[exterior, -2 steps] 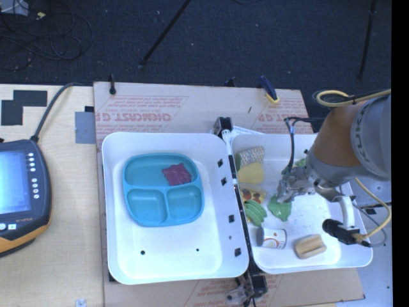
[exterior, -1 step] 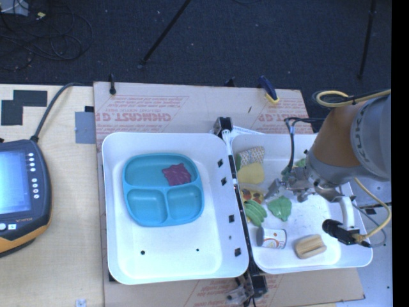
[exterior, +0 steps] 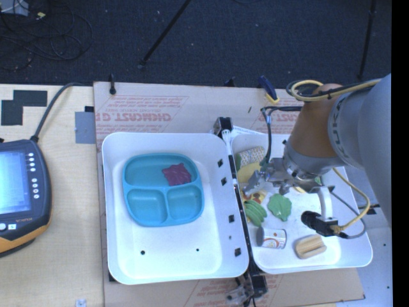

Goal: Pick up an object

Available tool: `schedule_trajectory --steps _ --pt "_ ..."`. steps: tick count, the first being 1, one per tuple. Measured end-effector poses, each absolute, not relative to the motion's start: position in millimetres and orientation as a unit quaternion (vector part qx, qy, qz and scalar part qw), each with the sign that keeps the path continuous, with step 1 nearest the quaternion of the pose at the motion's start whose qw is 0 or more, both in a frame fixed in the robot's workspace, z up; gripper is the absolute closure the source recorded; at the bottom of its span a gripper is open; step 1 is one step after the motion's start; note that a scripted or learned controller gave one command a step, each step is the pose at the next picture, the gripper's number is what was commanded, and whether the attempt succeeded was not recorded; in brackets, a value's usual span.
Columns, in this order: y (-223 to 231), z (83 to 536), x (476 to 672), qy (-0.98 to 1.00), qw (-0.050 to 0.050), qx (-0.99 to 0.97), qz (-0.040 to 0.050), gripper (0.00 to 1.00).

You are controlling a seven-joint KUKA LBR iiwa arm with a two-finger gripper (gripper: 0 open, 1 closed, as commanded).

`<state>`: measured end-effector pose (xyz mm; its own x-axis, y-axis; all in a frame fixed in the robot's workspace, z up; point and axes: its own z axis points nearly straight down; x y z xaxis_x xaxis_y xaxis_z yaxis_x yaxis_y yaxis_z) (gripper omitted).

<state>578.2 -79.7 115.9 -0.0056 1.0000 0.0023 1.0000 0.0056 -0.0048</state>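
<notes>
The gripper (exterior: 259,183) is poised above the yellow toy (exterior: 249,171) beside the green leaf toy (exterior: 279,206) — its grip state cannot be told. The yellow toy is judged light, slippery — best pinched across its middle.

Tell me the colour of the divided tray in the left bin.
Light blue; the divided tray shows it best in the camera view, with a dark red piece in its top compartment.

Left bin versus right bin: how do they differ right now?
The left bin holds a blue divided tray with a dark red object in one compartment; the right bin holds loose small items, including green pieces, a tan block and a small can. The gripper is over the right bin, not the left. Both are shallow and white.
</notes>
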Motion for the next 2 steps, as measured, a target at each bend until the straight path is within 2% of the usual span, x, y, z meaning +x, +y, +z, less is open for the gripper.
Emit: schedule_trajectory --steps 1,2 --pt "-82.5 91.1 548.3 -0.707 -0.004 -0.707 -0.0052 0.00" --pt "-83.9 91.5 540.2 -0.707 -0.006 -0.707 -0.0055 0.00"
